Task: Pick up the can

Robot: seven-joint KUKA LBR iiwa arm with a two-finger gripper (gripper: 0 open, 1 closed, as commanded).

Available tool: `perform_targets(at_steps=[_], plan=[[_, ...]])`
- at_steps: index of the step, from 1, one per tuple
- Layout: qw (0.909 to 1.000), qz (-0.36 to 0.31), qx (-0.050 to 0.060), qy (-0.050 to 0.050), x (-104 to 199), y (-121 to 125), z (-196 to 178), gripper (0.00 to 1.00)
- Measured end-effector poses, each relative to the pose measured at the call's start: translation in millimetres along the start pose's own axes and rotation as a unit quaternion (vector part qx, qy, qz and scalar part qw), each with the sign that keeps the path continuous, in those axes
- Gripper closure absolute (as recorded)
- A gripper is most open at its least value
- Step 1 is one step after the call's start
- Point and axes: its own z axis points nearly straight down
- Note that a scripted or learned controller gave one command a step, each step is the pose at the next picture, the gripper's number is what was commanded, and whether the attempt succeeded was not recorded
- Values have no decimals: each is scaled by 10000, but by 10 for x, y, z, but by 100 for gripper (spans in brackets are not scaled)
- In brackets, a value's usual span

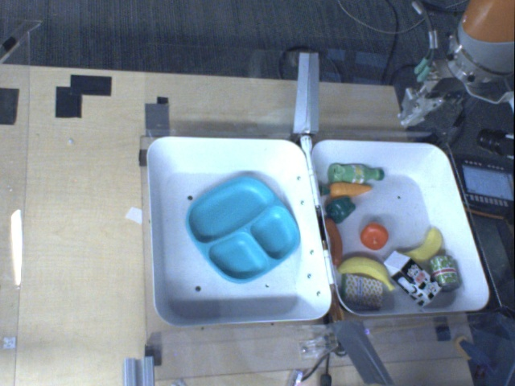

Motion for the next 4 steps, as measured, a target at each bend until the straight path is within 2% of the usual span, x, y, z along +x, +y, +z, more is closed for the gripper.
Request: perform_targets(at_steps=[1,2,3,4], plan=[[10000,-1,1,-1,0,0,1,0],[9997,-257,48,21,191,208,751,0],[9955,-949,48,25,-111,-894,1444,0],[9881,-1536,-4,2,-176,-625,2375,0]])
